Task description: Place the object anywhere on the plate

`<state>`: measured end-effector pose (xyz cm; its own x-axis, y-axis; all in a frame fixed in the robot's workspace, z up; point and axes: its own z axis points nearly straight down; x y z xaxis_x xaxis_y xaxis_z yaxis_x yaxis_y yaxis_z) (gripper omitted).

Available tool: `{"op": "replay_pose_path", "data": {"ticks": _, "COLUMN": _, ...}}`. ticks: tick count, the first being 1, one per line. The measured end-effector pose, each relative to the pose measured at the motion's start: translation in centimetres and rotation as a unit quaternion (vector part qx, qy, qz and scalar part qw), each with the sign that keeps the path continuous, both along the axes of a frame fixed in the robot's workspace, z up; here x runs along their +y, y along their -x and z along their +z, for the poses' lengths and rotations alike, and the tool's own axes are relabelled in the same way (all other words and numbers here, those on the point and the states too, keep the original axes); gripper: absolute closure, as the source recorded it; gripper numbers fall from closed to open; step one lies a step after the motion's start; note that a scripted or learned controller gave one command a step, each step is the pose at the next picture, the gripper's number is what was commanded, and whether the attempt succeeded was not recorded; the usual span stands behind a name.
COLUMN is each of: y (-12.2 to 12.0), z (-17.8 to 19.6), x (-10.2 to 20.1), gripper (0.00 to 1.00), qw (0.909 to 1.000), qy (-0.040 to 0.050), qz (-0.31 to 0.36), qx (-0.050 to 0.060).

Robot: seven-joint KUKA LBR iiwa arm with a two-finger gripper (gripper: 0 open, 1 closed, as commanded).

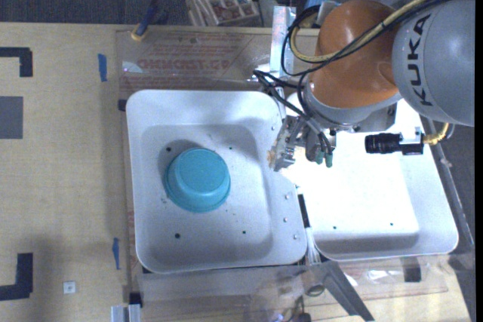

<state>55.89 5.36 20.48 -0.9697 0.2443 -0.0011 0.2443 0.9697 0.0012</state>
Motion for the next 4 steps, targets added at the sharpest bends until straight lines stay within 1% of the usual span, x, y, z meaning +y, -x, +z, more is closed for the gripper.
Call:
{"op": "replay_pose_path", "data": {"ticks": 1, "y": 2.0, "z": 0.1, "x": 5.2, "gripper": 1.0, "qw": 0.9926, "qy": -0.0001, "qz": 0.121, "qx": 0.0}}
{"op": "replay_pose_path", "data": {"ticks": 2, "y": 4.3, "z": 1.2, "x": 10.8, "gripper": 1.0, "qw": 0.9922, "qy": -0.0005, "qz": 0.125, "qx": -0.001}}
{"op": "replay_pose_path", "data": {"ticks": 3, "y": 6.9, "z": 2.0, "x": 14.4, "gripper": 1.0, "qw": 0.9922, "qy": -0.0002, "qz": 0.125, "qx": 0.0}}
{"op": "replay_pose_path", "data": {"ticks": 4, "y": 6.9, "z": 2.1, "x": 14.4, "gripper": 0.0, "qw": 0.9922, "qy": -0.0003, "qz": 0.125, "qx": 0.0}}
